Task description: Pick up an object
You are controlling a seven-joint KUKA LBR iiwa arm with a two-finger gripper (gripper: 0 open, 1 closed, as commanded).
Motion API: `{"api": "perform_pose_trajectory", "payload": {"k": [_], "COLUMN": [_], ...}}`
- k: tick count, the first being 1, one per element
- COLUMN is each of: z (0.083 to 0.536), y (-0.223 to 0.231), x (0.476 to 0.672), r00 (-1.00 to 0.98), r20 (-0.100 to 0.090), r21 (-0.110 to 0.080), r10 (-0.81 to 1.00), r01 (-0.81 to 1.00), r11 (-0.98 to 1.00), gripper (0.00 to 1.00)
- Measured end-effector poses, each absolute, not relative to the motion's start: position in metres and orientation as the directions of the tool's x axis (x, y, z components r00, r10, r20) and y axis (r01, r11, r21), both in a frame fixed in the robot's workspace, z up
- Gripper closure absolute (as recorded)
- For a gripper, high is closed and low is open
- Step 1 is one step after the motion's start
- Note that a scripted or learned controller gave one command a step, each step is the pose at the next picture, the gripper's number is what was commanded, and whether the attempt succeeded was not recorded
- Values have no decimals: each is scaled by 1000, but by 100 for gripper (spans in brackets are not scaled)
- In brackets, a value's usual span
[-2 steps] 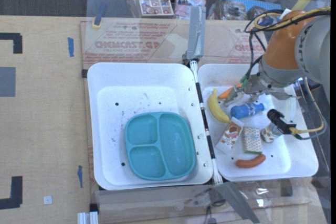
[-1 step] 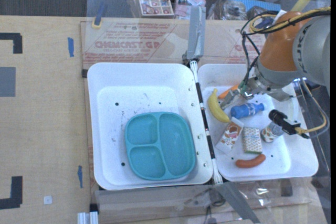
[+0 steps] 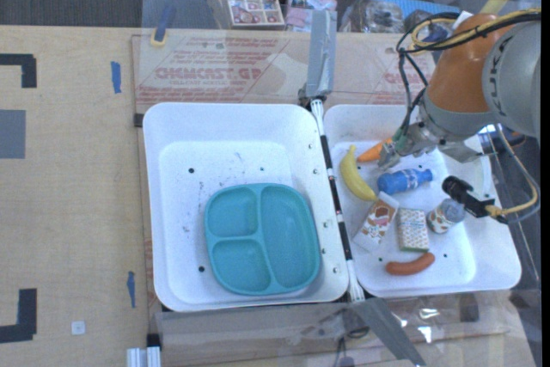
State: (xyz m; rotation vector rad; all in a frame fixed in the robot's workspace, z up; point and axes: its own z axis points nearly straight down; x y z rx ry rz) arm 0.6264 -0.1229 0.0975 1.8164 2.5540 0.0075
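In the right bin [image 3: 503, 271] lie several small things: a yellow banana [image 3: 354, 175] curved along the bin's left side, an orange carrot [image 3: 370, 154] just above it, a blue bottle [image 3: 404, 180] lying flat, a small white carton [image 3: 377, 223] with a red print, a greenish packet [image 3: 413, 229], a small round jar [image 3: 442, 217] and a reddish sausage [image 3: 410, 265] near the front edge. The pincer [image 3: 394, 152] is low in this bin, its tip beside the carrot and just above the blue bottle; whether it is open or closed cannot be told. The left bin [image 3: 172, 185] holds a teal divided plate [image 3: 260, 238]. Both bins sit on a pale wooden tabletop [image 3: 69, 185] marked with blue tape; boxes and clutter lie beyond its far edge.
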Motion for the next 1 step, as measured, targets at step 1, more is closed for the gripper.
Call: {"api": "perform_pose_trajectory", "payload": {"k": [1], "z": [97], "y": [-123], "x": [626], "r00": [-328], "r20": [-3], "r21": [8], "r10": [945], "r01": [945], "r11": [328], "gripper": [0]}}
